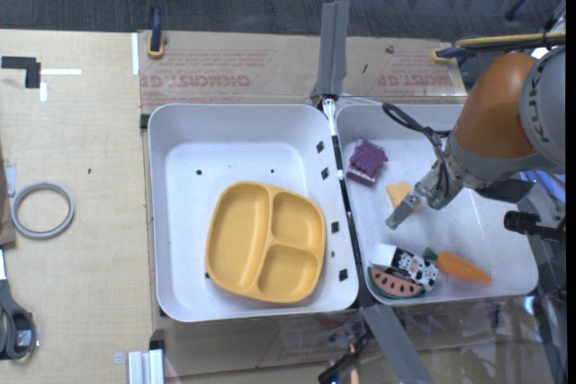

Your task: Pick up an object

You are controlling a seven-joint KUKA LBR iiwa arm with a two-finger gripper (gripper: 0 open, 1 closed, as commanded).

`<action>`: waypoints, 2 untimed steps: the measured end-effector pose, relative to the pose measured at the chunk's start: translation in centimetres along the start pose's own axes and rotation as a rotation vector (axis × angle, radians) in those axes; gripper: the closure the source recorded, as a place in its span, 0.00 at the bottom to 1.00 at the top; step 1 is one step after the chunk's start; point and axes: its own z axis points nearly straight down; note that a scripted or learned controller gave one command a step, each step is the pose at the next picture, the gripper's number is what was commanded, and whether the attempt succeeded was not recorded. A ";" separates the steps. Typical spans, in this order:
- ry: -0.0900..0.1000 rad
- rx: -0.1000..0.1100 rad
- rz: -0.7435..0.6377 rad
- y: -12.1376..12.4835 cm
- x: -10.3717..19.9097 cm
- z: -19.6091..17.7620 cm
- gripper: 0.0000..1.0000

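Gripper (402, 213) hovering in the right bin (504, 279).
I am seeing it beside the yellow wedge (397, 192); I cannot tell how it is set.

The arm (504, 117) runs off the right edge, its wrist covering part of the right bin (504, 283) (the gripper (403, 213) too small to judge), while the yellow piece (397, 192) beside it is partly hidden and unidentifiable.
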 end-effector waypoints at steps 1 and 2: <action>0.003 0.004 -0.003 0.0 0.0 -0.6 1.00; 0.001 0.002 0.526 0.5 -2.1 0.1 1.00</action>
